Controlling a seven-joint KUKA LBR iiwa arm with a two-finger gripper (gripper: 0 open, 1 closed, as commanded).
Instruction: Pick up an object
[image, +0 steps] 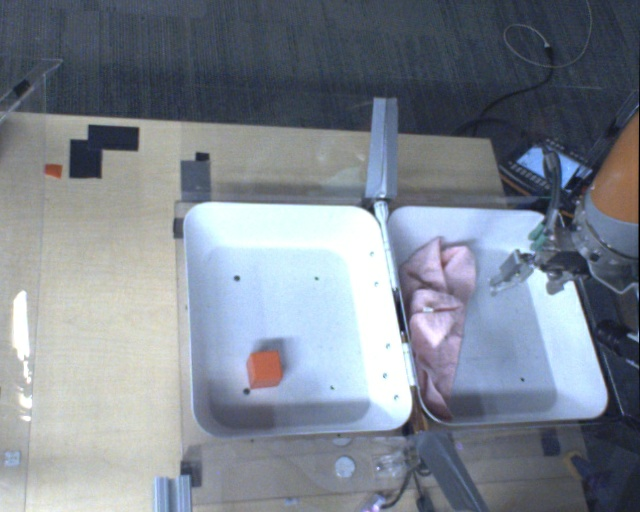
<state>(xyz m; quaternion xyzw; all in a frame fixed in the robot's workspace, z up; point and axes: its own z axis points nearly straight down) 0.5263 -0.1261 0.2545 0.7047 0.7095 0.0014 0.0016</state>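
Note:
A small orange block (265, 369) lies in the left bin (210, 300), near its front left corner. A crumpled pink cloth (438, 310) lies along the left wall of the right bin (560, 380), stretching from the middle towards the front. My gripper (530, 277) hangs over the right bin's back right part, to the right of the cloth and apart from it. Its fingers (506, 274) stand spread, with nothing between them.
A grey metal bar (380, 150) runs back from the seam between the two bins. Black markers (100, 148) and a small orange square (52, 171) sit on the wooden bench at the far left. Cables and a device (545, 165) lie beyond the right bin.

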